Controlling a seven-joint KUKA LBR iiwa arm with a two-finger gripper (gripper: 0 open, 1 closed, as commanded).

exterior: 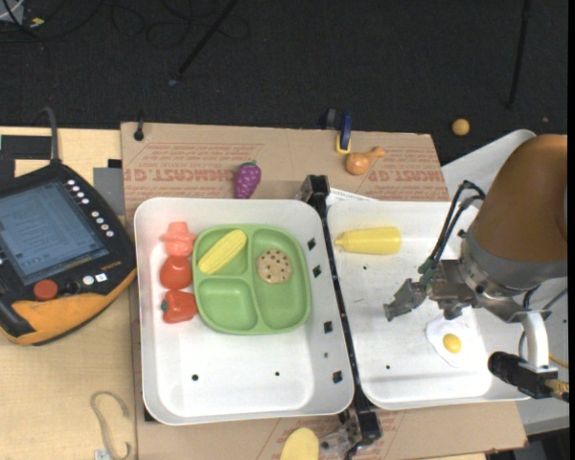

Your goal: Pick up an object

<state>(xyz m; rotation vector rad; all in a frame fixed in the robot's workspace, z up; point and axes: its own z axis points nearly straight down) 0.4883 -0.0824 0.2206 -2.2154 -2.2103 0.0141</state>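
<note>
My gripper (414, 301) hangs over the middle of the right bin (393, 381), with the arm's orange band (529, 199) above it at the right. A fried-egg toy (450, 342) lies on the bin floor just below and to the right of the gripper. A yellow bottle-shaped toy (368, 241) lies near the bin's far wall, up and left of the gripper. I see nothing held in the gripper.
In the left bin (230, 386) a green divided plate (252, 305) carries a corn cob (219, 250) and a cookie (274, 266); red and pink toys (176, 274) lie beside it. A purple grape bunch (247, 178) and an orange gourd (361, 160) rest behind the bins. A teach pendant (48, 247) sits left.
</note>
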